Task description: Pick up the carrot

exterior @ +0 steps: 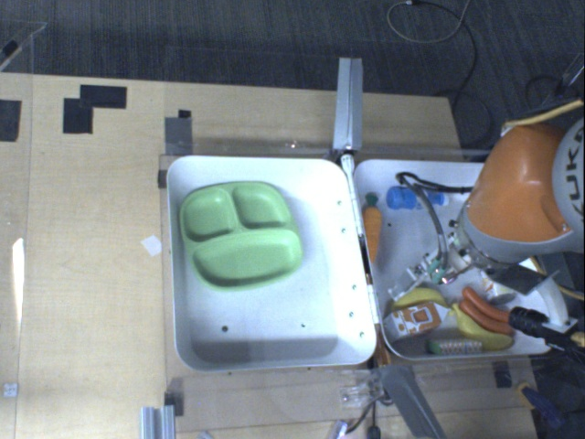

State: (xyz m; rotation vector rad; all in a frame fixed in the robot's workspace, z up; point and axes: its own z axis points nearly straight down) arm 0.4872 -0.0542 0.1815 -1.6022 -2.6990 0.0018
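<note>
The carrot [372, 233] is orange with a green top and lies lengthwise along the left wall of the right bin [402, 174]. My gripper [441, 265] hangs over the middle of that bin, to the right of the carrot and a little nearer the front, apart from it. The arm's orange band [512, 190] and grey wrist cover much of the gripper from above.
A green divided plate [240, 233] lies in the left bin [274, 337]. In the right bin, a blue item [402, 198] sits at the back. A yellow banana [416, 297], a small printed box [422, 319] and a red sausage [484, 311] crowd the front.
</note>
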